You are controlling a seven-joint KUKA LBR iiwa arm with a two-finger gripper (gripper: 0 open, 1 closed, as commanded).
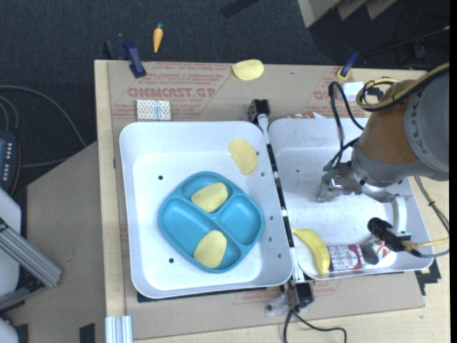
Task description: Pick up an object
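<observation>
I am watching the arm [400, 131] reaching into the right bin [307, 138] from its right edge, with the gripper [334, 186] hanging low over bare white floor near the bin's middle. I cannot tell how the gripper is set; nothing is showing in it.

I am worrying most that it is closing on nothing: the nearest thing, the banana [314, 249], is lying well apart from it, against the bin's front-left corner. Going for it there, I am expecting a finger to catch the left wall or the curved fruit to roll out of the pinch. The flat packet [353, 257] beside it along the front edge is looking too thin to grip, and the arm's cables are hanging close over it.

The left bin [143, 156] is carrying a blue plate [246, 224] near its middle, with a yellow piece [208, 196] in its rear compartment and another [211, 249] in its front one. A third yellow piece [243, 155] is resting on the bin floor by the rear-right corner, clear of the plate.
</observation>
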